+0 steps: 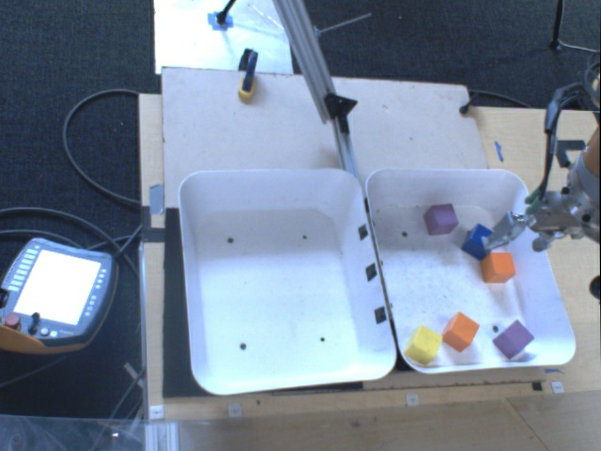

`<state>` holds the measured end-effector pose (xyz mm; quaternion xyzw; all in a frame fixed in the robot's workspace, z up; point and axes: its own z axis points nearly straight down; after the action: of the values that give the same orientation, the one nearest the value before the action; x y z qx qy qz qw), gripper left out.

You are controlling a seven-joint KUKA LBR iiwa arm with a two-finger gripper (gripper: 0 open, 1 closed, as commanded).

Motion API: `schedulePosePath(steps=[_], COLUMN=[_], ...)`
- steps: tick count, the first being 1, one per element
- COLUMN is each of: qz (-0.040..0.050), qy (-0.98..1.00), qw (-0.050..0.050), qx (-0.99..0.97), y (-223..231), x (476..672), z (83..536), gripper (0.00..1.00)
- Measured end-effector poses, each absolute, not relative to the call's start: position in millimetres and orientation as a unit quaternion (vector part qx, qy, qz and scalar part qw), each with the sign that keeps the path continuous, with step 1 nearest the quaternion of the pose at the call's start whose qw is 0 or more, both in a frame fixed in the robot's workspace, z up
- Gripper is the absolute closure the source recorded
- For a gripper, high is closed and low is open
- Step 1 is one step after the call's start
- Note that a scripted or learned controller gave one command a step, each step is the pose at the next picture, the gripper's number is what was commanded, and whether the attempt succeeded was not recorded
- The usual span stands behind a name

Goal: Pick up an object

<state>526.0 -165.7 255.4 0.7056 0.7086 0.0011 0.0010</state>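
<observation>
- The right bin (549, 294) is the landmark: six cubes lie in it, and the arm comes in over its far right rim.
- The gripper (510, 229) hangs low near that rim, its tip just beside the blue cube (477, 241), perhaps touching it.
- I cannot tell how the jaws stand; the tip is small and blurred against the cube.
- The blue cube rests on the bin floor, with the upper orange cube (498, 267) just beside it and the purple cube (440, 218) a little further in.
- Near the bin's front rim lie a yellow cube (423, 344), a second orange cube (461, 331) and a second purple cube (513, 338).
- Judging by this, the approach looks done; a grasp and lift remain, and nothing is visibly raised.
</observation>
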Motion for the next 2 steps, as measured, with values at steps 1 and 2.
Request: schedulePosePath(steps=[1, 2], qz=[-0.0008, 0.0018], qy=[0.709, 0.71], qw=[-0.001, 0.004], qx=[0.706, 0.704], y=[-180.3, -199.6], x=[569.7, 633.0], z=[136.4, 124.1], gripper=[0.0, 0.0])
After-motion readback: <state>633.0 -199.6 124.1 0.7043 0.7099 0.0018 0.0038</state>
